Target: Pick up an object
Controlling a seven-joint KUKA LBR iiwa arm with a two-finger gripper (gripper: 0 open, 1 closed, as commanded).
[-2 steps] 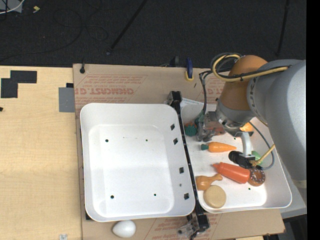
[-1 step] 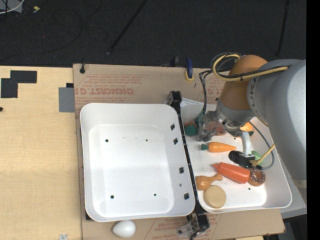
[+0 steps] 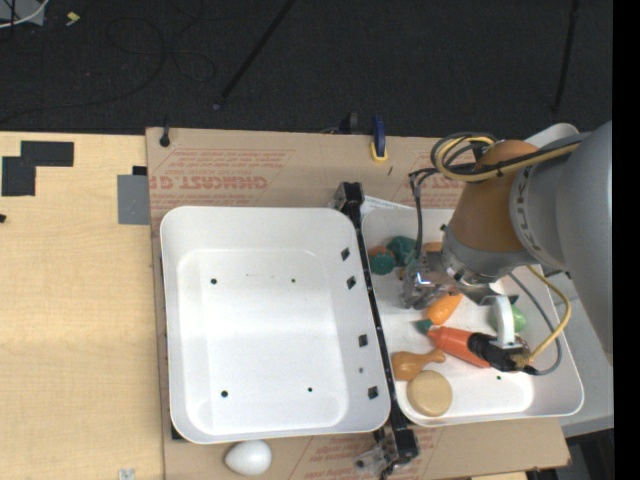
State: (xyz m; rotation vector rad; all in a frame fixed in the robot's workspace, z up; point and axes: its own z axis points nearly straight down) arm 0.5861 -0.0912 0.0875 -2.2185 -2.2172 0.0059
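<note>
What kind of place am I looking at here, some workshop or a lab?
Most likely a robotics lab bench set up for grasping trials. A grey arm with an orange band reaches over two white bins, one holding small toy-like items such as an orange carrot-shaped piece, and loose cables trail across the dark floor behind.
</note>
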